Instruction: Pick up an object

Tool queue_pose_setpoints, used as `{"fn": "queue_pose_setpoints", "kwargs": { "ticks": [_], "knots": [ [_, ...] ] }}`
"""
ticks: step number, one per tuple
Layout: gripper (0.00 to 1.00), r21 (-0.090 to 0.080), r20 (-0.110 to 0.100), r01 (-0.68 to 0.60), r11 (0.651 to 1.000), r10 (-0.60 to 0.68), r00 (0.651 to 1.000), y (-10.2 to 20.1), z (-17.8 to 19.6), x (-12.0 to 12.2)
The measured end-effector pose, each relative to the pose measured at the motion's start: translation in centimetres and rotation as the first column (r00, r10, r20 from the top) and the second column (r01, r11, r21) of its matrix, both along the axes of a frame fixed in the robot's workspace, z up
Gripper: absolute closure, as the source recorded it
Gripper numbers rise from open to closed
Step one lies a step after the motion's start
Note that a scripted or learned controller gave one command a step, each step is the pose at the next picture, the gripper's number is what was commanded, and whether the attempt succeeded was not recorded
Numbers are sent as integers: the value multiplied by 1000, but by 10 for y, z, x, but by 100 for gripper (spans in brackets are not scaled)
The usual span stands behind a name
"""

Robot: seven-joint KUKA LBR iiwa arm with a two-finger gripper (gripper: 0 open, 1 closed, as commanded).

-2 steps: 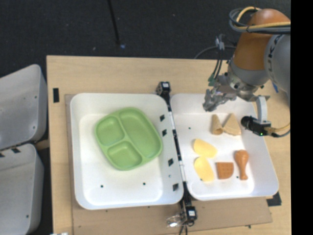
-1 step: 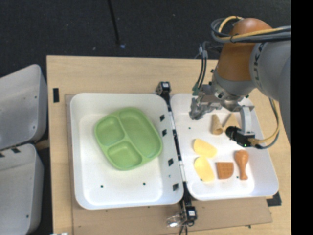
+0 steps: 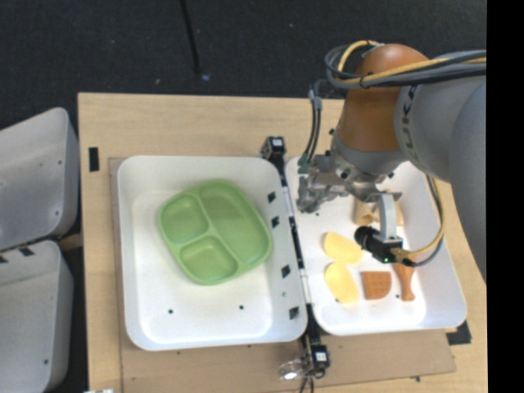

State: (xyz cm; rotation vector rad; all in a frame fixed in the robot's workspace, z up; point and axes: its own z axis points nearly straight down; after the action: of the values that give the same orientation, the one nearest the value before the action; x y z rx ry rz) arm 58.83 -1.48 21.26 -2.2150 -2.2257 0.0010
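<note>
The right bin [image 3: 438, 301] holds several small food-like pieces: a yellow oval piece [image 3: 342, 247], a second yellow piece [image 3: 341, 282] below it, an orange-brown square piece [image 3: 376, 285], a thin orange-brown stick [image 3: 404, 281] and a tan piece [image 3: 365, 214] partly behind the arm. My gripper [image 3: 312, 195] hangs over the upper left part of the right bin, near the divider between the bins. Nothing shows between its fingers. The yellow oval piece lies a little below and to the right of it.
The left bin [image 3: 147, 301] holds a green sectioned tray [image 3: 214, 231] with three compartments. The grey arm with its orange band [image 3: 385, 97] reaches in from the upper right and covers the top of the right bin. A black clip [image 3: 273, 146] sits at the bins' top junction.
</note>
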Motion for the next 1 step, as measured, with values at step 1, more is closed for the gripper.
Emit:
{"fn": "queue_pose_setpoints", "kwargs": {
  "ticks": [1],
  "knots": [
    [100, 1, 1, -1, 1000, 1, 1000, 42, 11, -13]
  ]
}}
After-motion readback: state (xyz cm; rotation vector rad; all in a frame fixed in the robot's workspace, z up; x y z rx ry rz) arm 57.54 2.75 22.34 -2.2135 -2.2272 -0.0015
